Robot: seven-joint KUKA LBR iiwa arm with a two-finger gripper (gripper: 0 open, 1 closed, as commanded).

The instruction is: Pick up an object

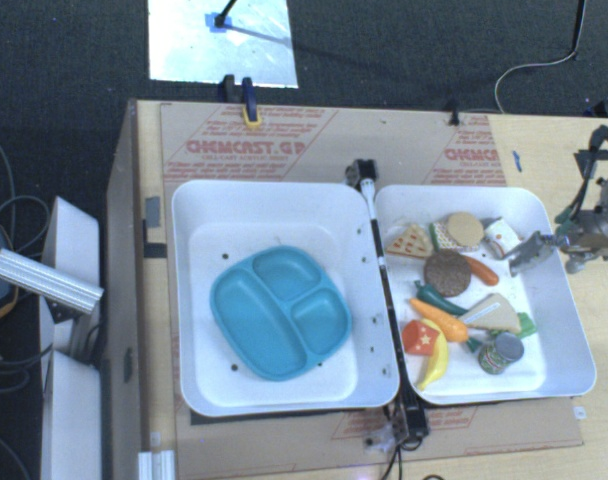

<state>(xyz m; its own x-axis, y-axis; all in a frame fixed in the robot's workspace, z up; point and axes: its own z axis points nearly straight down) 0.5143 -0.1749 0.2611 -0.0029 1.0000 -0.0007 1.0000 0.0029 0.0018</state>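
Note:
The right bin (pixel 559 313) holds several toy foods. Among them are a pizza slice (pixel 412 241), a round bun (pixel 465 229), a small white cup (pixel 500 236), a brown patty (pixel 447 272), an orange sausage (pixel 482 271), a sandwich wedge (pixel 494 313), a banana (pixel 434 361), a red piece (pixel 419 337) and a tin can (pixel 499 352). My gripper (pixel 527 252) reaches in over the bin's right rim, just right of the white cup and above the bin floor. Nothing shows in its grasp.
The left bin (pixel 199 218) carries a blue divided tray (pixel 279 311). A black divider clip (pixel 362 173) sits between the bins at the back. The arm's wrist (pixel 596 230) hangs over the bench right of the bins. Cardboard lines the bench behind them.

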